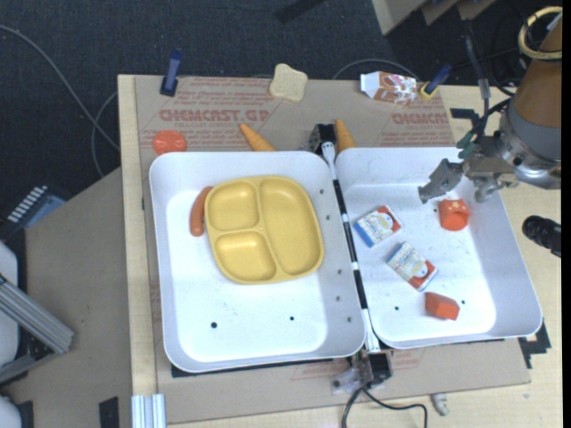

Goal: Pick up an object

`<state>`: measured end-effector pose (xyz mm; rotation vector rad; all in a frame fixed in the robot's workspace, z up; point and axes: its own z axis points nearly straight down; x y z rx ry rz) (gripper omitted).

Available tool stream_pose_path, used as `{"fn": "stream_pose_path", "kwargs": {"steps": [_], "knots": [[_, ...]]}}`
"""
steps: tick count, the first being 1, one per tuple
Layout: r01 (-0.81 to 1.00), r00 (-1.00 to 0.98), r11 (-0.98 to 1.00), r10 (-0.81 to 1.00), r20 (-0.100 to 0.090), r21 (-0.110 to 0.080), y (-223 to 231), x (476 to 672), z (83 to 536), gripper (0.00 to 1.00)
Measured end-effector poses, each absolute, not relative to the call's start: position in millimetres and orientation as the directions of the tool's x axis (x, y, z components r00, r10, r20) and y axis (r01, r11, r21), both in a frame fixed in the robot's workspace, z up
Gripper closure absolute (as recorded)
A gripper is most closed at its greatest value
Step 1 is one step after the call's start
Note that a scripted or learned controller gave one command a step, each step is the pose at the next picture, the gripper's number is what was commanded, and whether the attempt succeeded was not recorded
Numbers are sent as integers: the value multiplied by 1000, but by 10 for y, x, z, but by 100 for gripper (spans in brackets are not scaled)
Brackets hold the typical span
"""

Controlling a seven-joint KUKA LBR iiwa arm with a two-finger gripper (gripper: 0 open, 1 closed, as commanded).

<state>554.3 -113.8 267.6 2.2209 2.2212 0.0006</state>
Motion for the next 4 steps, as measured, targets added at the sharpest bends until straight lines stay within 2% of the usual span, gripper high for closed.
{"fn": "stream_pose_path", "kwargs": {"steps": [1,2,3,4], "knots": [[1000,1,-1,1000,1,-4,-1087,4859,1316,0],[1000,0,0,1000,1,-1,-1022,4844,842,0],[1000,0,0,1000,-1,1,-1068,5125,844,0],[1000,0,0,1000,-1,2,-1341,5597,1351,0]]}}
